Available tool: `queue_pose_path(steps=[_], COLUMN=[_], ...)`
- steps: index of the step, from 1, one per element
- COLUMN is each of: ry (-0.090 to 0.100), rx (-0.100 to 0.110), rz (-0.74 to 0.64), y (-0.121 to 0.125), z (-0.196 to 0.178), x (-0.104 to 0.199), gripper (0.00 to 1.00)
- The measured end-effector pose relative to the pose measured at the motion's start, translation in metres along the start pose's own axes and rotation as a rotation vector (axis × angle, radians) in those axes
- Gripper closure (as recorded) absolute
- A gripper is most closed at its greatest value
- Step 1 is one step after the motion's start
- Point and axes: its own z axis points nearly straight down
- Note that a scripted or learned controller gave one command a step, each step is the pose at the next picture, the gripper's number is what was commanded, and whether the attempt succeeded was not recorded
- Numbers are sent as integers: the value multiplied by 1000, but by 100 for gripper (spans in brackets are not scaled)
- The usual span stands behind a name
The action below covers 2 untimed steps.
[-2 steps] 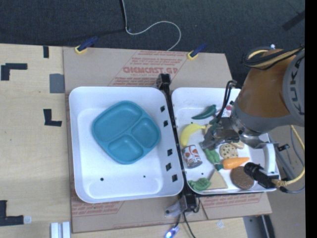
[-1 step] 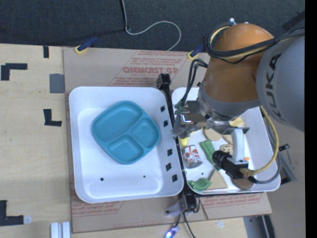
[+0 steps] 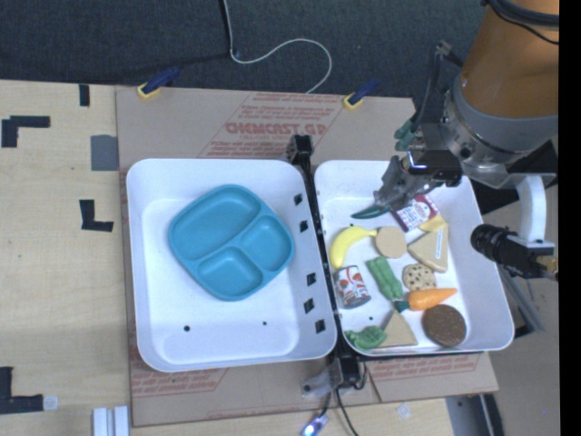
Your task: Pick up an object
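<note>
Tool above right bin's crowded back edge.

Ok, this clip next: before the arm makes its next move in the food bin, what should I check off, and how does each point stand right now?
1. Pincer is over the right bin: ok.
2. A target lies near it: ok, a dark green pod and a red-and-white packet sit just beneath.
3. Something is held between its fingers: cannot tell, the tips merge with the items below.
4. Targets are separated enough for a clean grasp: not ok, the banana, round cookie and cheese wedge crowd together.
5. Left bin has room for a drop: ok, the blue divided plate leaves bare floor around it.
</note>
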Motion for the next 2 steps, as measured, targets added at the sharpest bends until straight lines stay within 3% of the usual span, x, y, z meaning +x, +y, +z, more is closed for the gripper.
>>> queue_pose_path(steps=[1,2], ry=[0,4], rx=[10,3], rz=[-6,-10], y=[0,1], z=[-20,-110], x=[51,118], gripper=[100,100])
